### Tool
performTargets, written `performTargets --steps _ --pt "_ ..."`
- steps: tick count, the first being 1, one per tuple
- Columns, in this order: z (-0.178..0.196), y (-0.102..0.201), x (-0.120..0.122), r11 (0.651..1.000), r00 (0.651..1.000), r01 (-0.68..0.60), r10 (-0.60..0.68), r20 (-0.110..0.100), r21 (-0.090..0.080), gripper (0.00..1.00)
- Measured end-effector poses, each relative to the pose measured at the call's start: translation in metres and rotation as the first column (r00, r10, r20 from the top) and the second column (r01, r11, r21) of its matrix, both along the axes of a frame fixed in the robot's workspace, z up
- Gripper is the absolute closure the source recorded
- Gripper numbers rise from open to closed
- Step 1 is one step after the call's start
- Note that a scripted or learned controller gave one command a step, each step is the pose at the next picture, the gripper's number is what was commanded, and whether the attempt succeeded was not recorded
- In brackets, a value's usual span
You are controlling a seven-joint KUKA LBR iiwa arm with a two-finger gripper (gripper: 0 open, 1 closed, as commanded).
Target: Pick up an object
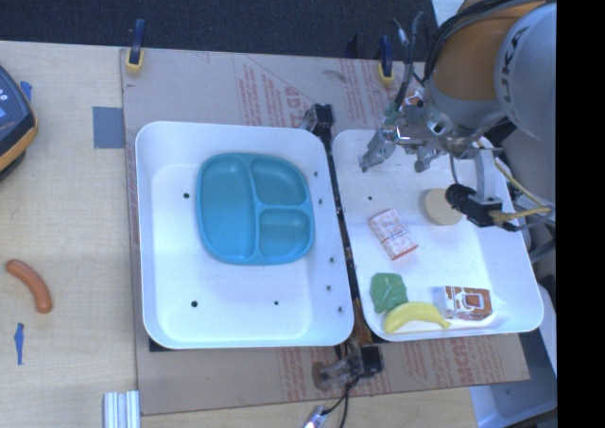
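hovering with its fingers spread and nothing between them, the gripper (397, 154) sits over the right bin's (364, 218) far end, and a drop there could close on bare floor, missing the red-and-white packet (392, 233) nearby.

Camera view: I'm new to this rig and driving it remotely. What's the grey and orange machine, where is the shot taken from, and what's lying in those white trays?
It is one shot from above, at a slant. The grey and orange machine is a robot arm; its gripper hangs open over the right bin, holding nothing. That bin contains a small packet, a beige round piece, a green item, a banana and a small carton. The left bin contains a blue divided plate.
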State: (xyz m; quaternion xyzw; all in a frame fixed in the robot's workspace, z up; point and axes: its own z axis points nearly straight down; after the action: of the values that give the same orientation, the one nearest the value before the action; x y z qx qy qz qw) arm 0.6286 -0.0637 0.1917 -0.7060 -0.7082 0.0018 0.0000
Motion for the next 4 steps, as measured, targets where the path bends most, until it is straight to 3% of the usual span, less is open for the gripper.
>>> performTargets --steps 1,2,3,4 --pt "0.000 -0.015 -0.044 1.000 1.000 -0.001 0.001 -0.002 0.001 0.00" --pt "0.000 -0.014 -0.049 1.000 1.000 0.000 0.000 -0.003 0.002 0.00" --pt "-0.046 -0.036 -0.041 1.000 1.000 -0.001 0.001 -0.003 0.001 0.00" --pt "-0.061 -0.037 -0.084 1.000 1.000 -0.002 0.002 -0.003 0.002 0.00"
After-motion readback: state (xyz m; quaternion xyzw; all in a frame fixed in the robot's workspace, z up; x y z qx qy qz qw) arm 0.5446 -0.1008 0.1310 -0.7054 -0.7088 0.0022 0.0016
